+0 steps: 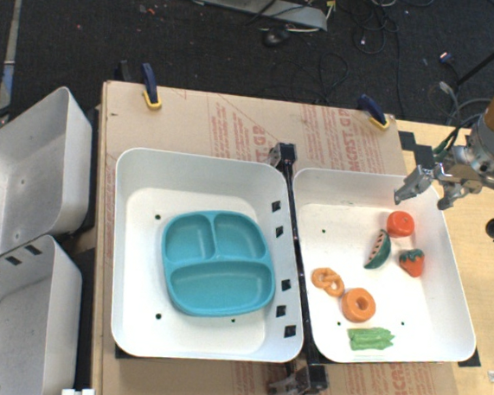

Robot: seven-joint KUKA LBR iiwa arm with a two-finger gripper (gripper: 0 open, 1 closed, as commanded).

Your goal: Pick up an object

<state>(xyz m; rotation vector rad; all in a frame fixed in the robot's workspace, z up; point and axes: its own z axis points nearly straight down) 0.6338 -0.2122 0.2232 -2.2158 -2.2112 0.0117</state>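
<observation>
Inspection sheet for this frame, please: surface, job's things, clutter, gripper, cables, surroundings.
Surface: bench with left bin and right bin side by side.
Job's things: in right bin, tomato, watermelon slice, strawberry, pretzel, donut, green piece.
Clutter: teal tray in left bin.
Gripper: gripper open above right bin's far right corner, holding nothing.
Cables: cables on the floor beyond the bench.
Surroundings: spare bins at left; clamps on bench's far edge.
</observation>
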